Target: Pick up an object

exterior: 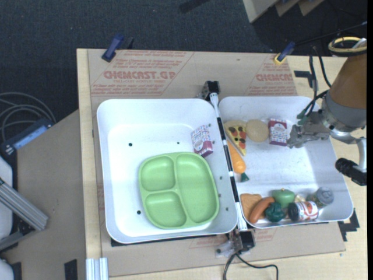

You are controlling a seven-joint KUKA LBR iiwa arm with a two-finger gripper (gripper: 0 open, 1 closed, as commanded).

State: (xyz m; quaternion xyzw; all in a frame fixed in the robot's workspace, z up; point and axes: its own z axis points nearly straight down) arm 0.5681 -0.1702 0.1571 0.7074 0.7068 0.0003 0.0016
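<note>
**Little carton next to the gripper in the right bin**

The little red-and-white carton (278, 132) stands in the right bin (291, 167), near the back, beside a round tan bun (255, 130). The gripper (296, 135) is down just to its right, very close. I cannot tell how its jaws are set. A green divided plate (176, 189) lies in the left bin (116, 156).

The arm (349, 92) is cut off by the right edge, so most of its body is out of sight. Its jaws sit low by the small red carton (278, 132), too small and dark to read. The bottle's (306, 210) label is too blurred to read.
</note>
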